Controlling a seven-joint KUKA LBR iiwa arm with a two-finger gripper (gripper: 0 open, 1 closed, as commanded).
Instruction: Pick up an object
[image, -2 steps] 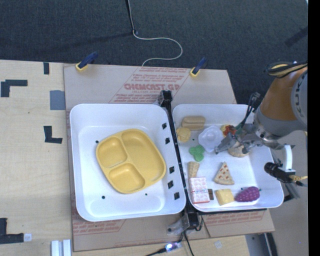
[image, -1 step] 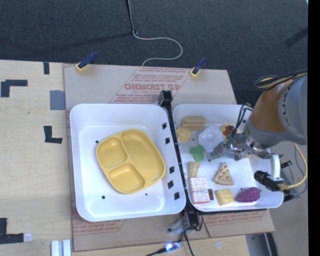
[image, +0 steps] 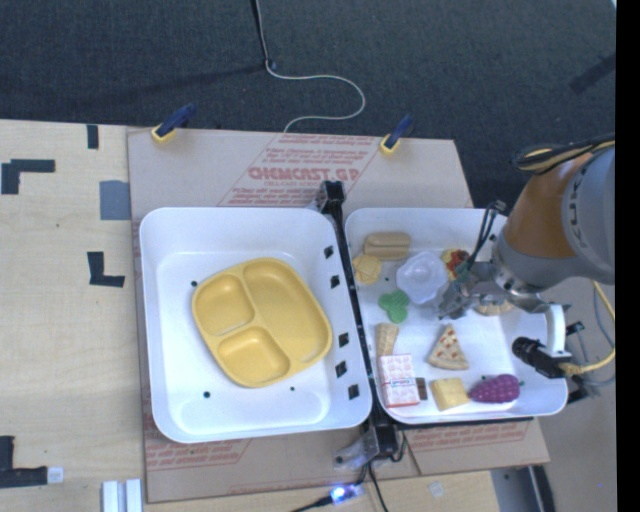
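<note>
The two-finger gripper (image: 455, 303) is hanging low in the right white bin (image: 520, 408), its grasp impossible to judge, just above the toy pizza slice (image: 449, 349). A clear crumpled plastic cup (image: 420, 277) is sitting just left of it (touching, it seems). Purple toy grapes (image: 494, 388) are lying nearer. A yellow divided plastic plate (image: 262, 319) is occupying the left white bin (image: 165, 300).

A divided plate (image: 262, 320) lies in the left bin (image: 160, 330). In the right bin (image: 520, 408), a bread roll (image: 387, 244) sits upper left, a pizza slice (image: 448, 350) in the middle, grapes (image: 495, 389) lower right and a carton (image: 398, 380) lower left.
</note>
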